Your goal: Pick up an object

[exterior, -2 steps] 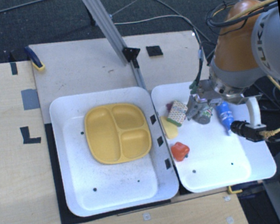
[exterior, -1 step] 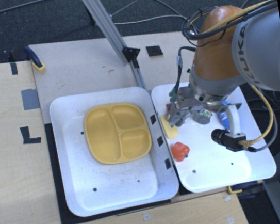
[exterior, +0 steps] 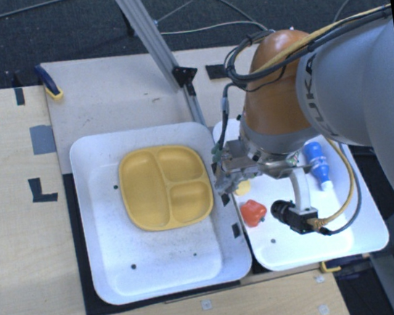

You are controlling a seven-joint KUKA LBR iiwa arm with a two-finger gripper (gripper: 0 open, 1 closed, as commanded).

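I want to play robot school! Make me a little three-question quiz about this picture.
1. True or false: the yellow plate with sections lies in the left bin.
2. Which color is the small thing lying in the right bin just below the gripper?
A. green
B. red
C. purple
3. Fill in the word: the blue thing lies in the ____ bin.

Key:
1. True. The plate lies flat in the left bin.
2. B. It is the small red thing, near the right bin's left edge.
3. Right. The blue thing lies there, partly hidden by the arm.
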